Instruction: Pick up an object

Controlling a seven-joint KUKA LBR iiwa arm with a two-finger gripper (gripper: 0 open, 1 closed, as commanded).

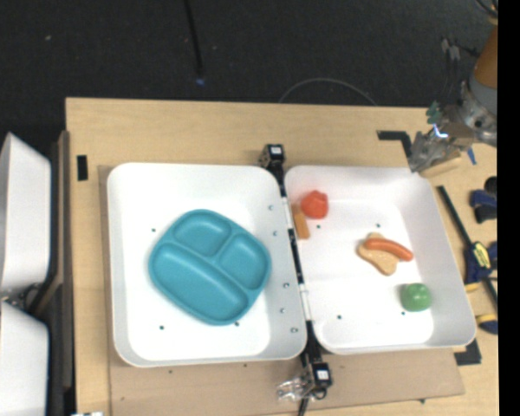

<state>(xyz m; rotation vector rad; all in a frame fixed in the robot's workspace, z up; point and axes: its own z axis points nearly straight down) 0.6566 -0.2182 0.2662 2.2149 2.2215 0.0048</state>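
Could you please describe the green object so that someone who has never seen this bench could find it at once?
Start at the right white bin, the one without the blue plate. Go to its near right corner, where the green object sits apart. It is the one green, rounded piece; the hot dog and red object lie farther back.

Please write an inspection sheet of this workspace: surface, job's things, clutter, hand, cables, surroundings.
Surface: wooden bench bearing left bin and right bin, side by side.
Job's things: in the right bin, red object, hot dog toy, green object, small orange piece at its left wall.
Clutter: teal divided plate in the left bin.
Hand: hand above the right bin's far right corner; finger state unclear.
Cables: thin cable on the dark floor.
Surroundings: white boxes at left.
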